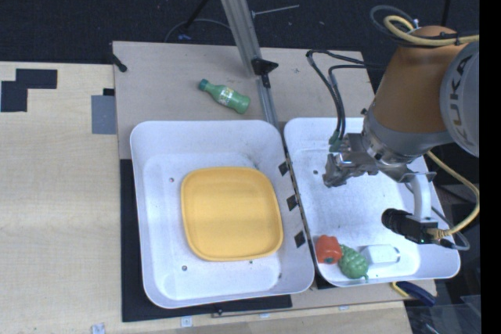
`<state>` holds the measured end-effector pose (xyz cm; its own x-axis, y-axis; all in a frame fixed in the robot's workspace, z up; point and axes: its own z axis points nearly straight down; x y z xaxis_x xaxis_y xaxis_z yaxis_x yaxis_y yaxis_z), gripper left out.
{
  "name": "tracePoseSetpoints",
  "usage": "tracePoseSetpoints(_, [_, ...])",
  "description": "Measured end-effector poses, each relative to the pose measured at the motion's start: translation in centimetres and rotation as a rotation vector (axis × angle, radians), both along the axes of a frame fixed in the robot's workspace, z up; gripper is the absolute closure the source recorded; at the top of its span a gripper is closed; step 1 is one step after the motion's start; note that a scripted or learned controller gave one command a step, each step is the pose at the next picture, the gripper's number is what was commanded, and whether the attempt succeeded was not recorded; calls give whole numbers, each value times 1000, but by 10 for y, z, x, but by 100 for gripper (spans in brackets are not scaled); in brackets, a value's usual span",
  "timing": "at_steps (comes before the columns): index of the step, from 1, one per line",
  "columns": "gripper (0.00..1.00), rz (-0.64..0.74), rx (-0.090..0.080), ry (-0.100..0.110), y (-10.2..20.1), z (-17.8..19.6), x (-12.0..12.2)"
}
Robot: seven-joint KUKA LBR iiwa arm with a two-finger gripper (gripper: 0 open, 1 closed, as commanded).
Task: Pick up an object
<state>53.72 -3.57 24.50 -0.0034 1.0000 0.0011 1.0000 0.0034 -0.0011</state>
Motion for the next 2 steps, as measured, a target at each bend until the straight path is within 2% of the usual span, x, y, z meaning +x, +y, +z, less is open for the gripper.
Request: tracePoseSetpoints(2, [100, 1, 0, 1, 117, -17, -25])
